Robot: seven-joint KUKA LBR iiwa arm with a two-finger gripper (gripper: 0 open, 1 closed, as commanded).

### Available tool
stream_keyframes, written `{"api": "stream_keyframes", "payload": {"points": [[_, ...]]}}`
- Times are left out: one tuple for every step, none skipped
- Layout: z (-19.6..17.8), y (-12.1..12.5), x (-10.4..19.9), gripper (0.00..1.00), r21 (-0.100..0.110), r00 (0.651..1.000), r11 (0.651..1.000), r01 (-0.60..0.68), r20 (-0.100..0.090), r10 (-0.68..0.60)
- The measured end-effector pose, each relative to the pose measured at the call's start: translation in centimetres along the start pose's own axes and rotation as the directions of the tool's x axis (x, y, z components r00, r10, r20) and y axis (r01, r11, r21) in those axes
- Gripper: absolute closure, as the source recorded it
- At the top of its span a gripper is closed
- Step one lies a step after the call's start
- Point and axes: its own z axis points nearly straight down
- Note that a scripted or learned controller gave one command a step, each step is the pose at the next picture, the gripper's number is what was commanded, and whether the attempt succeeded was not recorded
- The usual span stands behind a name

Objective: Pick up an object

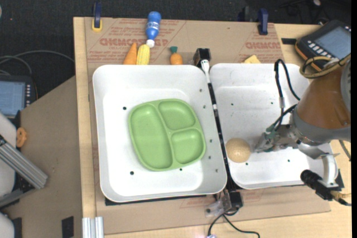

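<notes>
A tan, round object point(238, 150) like a small potato or bread roll lies in the right bin point(251, 92), near its left wall and toward the front. My gripper point(264, 142) is low in the same bin, just to the right of the tan object, its tips pointing left toward it. The arm's orange band and grey wrist point(326, 114) cover the bin's right side. A green divided plate point(165, 133) lies in the middle of the left bin point(111, 92).
Behind the bins, on the cardboard, lie a blue and white bottle point(152, 26), a toy corn cob point(143, 54), two small carrots point(175, 57) and a black clip point(202, 56). A handheld pendant point(326, 44) sits at the far right. Cables run at the bench's front edge.
</notes>
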Motion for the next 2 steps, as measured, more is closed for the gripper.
{"api": "stream_keyframes", "payload": {"points": [[-9.5,3.3,7.3,1.0,-0.008,1.0,1.0,0.012,-0.004,-0.012],[-14.9,6.4,16.2,1.0,-0.005,1.0,1.0,0.014,-0.007,-0.014]]}}
